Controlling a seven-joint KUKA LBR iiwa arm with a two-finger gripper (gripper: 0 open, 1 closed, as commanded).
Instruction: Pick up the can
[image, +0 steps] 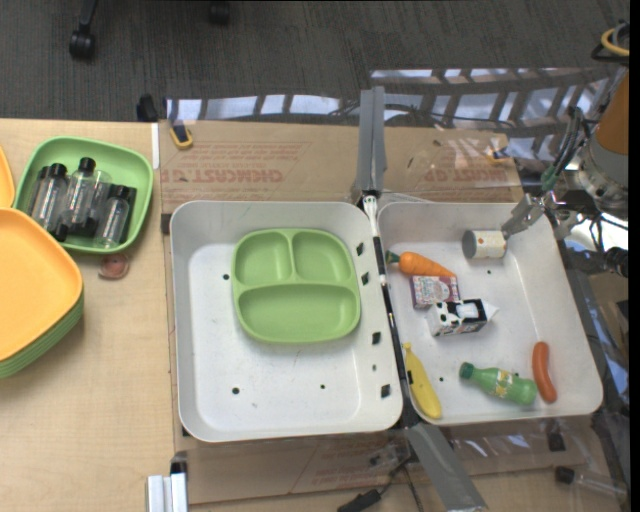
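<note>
Grey carpet (300, 40) | cardboard-topped bench (260, 160) | can (484, 243) in right bin (575, 330) | jaws (522, 218) beside it, state unclear

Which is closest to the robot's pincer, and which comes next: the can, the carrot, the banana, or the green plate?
Going out from the pincer:
1. The can, right beside it in the right bin's top corner.
2. The carrot, further left in the same bin.
3. The green plate, over in the left bin.
4. The banana, down by the right bin's lower left edge.
</note>
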